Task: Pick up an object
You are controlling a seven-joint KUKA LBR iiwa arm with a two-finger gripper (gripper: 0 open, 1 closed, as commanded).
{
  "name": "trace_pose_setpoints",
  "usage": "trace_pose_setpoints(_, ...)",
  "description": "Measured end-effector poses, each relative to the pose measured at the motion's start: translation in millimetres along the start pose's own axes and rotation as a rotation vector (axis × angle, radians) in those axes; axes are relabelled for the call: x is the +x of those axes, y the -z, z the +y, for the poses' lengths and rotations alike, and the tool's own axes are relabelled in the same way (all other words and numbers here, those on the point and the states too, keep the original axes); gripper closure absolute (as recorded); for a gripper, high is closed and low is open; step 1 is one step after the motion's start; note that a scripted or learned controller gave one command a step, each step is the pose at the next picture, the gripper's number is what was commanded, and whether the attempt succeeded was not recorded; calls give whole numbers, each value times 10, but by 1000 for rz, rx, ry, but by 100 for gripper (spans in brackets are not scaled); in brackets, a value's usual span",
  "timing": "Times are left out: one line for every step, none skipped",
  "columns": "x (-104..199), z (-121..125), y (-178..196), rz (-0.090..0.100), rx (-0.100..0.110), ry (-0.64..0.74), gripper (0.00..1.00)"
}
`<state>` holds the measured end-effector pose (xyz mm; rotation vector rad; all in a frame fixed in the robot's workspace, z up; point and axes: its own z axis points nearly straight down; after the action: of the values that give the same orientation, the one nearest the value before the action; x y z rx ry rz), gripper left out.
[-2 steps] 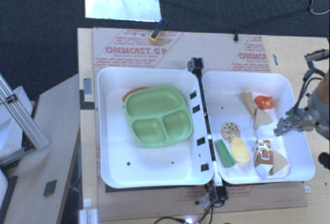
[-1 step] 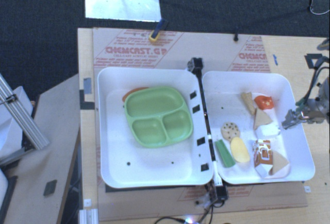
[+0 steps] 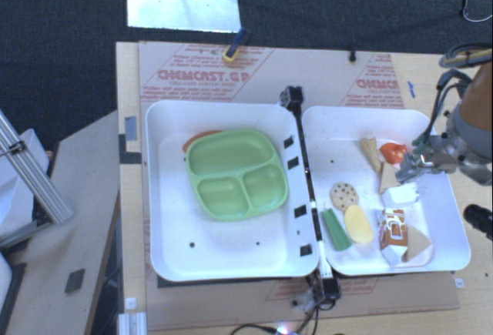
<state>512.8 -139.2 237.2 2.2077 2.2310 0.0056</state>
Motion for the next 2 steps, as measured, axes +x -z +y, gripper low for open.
trace_pose_setpoints(458, 235, 27, -1, 0, -3, 100)
trace_pose_setpoints(918, 446, -51, 0, 1, -1, 100)
